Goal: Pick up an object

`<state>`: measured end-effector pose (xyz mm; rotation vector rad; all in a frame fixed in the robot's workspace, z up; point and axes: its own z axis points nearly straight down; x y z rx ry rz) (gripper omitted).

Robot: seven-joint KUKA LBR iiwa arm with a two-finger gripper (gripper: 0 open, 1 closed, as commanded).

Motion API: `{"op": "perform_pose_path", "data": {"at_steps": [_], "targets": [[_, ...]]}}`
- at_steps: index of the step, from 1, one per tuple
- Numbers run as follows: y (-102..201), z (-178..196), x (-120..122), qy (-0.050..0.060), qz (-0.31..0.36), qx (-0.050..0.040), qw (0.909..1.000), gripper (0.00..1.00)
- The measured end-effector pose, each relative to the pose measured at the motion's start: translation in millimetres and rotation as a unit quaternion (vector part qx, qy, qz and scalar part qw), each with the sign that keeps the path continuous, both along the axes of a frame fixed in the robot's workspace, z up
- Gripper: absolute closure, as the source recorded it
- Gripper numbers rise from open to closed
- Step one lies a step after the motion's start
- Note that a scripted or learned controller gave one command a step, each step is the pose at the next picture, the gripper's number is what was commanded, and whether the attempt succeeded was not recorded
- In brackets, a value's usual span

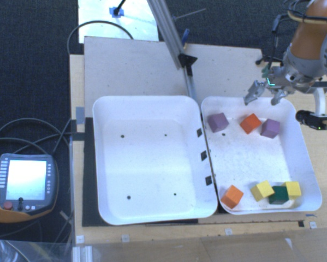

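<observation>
My gripper [266,96] hangs over the far rim of the right bin [310,171], open, with nothing between its fingers. Just below it lie a purple cube [218,122], an orange cube [250,123] and a second purple cube [270,128] in a row along the bin's far side. At the near side sit another orange cube [232,196], a yellow cube [262,190], a dark green cube [279,194] and a second yellow cube [293,189], the last three close together.
The left bin [147,157] stands beside the right one. A slanted metal pole [168,26] crosses the bench behind the bins. A teach pendant [22,187] lies at the far left, off the bench.
</observation>
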<state>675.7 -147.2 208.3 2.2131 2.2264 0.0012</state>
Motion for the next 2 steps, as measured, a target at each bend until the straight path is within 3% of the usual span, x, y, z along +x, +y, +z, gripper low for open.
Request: {"op": "perform_pose_path", "data": {"at_steps": [2], "targets": [[-9, -87, 6, 0.002, -0.001, 0.0003, 1.0000, 0.00]]}}
